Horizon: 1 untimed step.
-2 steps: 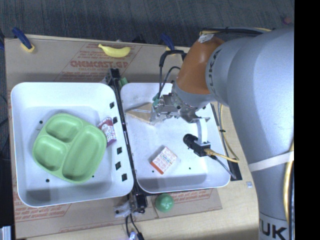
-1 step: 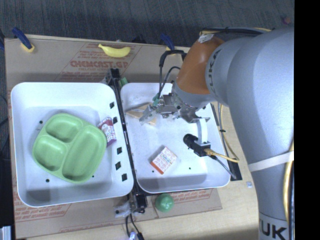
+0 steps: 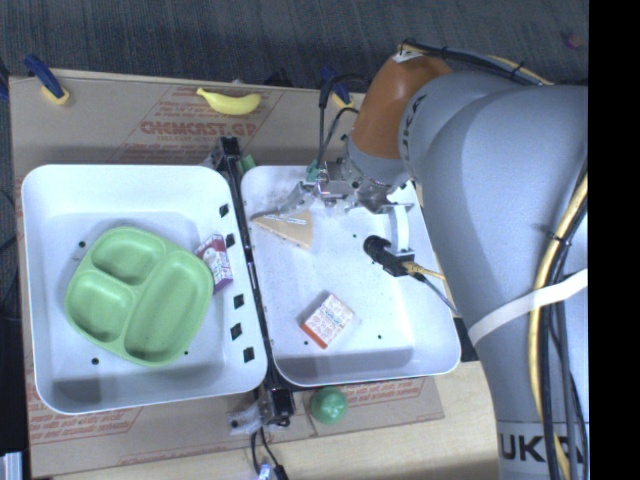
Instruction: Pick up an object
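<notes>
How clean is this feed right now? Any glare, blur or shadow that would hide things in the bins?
Camera view: lighting is even and soft. The white bins are bright but not blown out. The green tray and small box read clearly. The gripper area is small, dark and slightly blurred, so its fingers are hard to make out. The arm shades the right bin's far corner.

Arm [image 3: 470,158] low, wrist bent leftward

Two white bins [image 3: 130,193] are noted on brown printed cardboard [image 3: 170,123], with a pale green divided plate [image 3: 140,293], a dark red wrapper [image 3: 214,260], a tan wedge [image 3: 287,230], an orange-and-white box [image 3: 327,320], a yellow banana [image 3: 229,99] and a green ball [image 3: 327,405]
</notes>
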Motion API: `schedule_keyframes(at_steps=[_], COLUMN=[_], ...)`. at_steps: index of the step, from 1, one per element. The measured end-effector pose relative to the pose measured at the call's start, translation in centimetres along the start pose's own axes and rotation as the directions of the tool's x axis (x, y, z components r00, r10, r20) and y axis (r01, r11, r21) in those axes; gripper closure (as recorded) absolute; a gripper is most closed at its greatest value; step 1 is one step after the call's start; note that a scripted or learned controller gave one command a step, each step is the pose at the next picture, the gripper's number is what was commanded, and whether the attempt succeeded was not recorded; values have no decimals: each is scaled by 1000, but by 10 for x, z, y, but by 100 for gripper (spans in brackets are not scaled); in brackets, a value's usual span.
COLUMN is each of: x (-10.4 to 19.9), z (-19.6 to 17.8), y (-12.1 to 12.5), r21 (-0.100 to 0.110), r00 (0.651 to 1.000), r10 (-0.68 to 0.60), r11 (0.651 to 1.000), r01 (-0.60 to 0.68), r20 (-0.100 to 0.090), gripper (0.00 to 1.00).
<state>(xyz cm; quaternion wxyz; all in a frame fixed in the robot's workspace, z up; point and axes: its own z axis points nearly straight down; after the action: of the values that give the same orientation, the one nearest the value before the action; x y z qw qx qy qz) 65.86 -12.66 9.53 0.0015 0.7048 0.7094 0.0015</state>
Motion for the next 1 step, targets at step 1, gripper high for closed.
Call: schedule_keyframes(at_steps=[1], x=[2], z=[-12], y=[1], r21=[-2], r00=[1000], r10=[-5], r11=[1000], r01=[5], r20=[-2], gripper=[100])
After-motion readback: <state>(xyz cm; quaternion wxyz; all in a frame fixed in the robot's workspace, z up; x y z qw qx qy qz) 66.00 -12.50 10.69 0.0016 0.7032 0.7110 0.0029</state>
